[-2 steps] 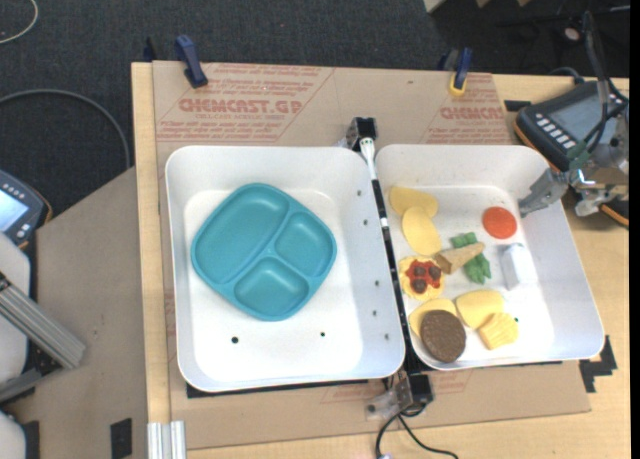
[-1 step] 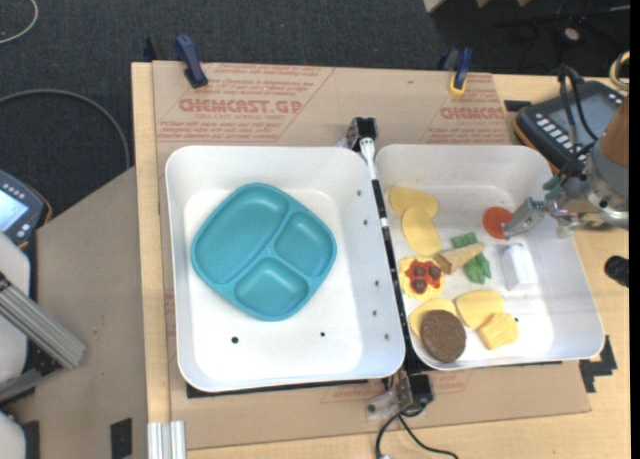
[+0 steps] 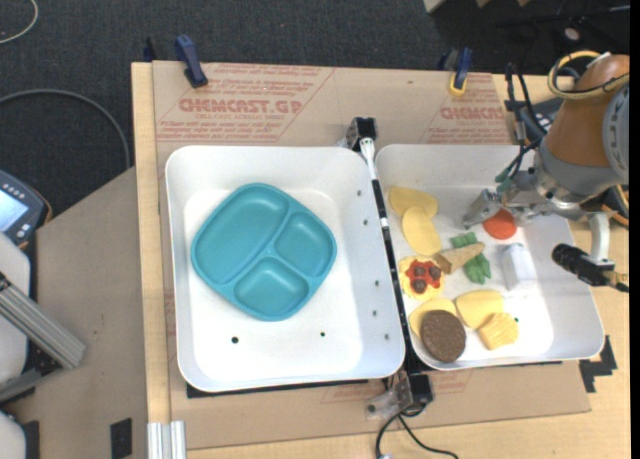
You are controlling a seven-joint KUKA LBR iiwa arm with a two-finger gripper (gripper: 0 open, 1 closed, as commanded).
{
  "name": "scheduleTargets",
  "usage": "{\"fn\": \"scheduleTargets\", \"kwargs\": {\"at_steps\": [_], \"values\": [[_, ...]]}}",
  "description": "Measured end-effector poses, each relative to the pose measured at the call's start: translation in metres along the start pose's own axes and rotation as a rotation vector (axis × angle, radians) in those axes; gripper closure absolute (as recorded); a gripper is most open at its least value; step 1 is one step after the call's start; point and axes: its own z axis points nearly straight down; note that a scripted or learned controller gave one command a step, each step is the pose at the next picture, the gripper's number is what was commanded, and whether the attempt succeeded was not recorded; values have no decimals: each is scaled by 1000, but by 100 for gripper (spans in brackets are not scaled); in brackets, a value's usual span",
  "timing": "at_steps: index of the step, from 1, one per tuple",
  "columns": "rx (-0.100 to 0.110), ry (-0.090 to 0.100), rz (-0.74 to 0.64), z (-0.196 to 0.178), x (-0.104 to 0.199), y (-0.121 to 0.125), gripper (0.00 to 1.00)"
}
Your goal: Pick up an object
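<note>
The gripper [image 3: 497, 209] hangs low over the right bin [image 3: 570, 345], near its far edge, directly above a red-orange piece [image 3: 502, 226], presumably its target; whether the claw is apart or together cannot be told.

A dark grey carpet [image 3: 250, 7] covers the floor. A thin cable [image 3: 60, 97] loops across it at the left. A brown board [image 3: 300, 97] with red letters lies on it, held by blue clamps [image 3: 190, 59].
</note>
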Motion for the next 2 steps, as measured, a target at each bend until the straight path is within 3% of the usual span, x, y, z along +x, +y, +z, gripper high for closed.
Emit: {"fn": "scheduleTargets", "kwargs": {"at_steps": [1, 2], "values": [[3, 2, 1, -16, 33, -5, 0], [12, 18, 3, -13, -22, 58, 0]]}}
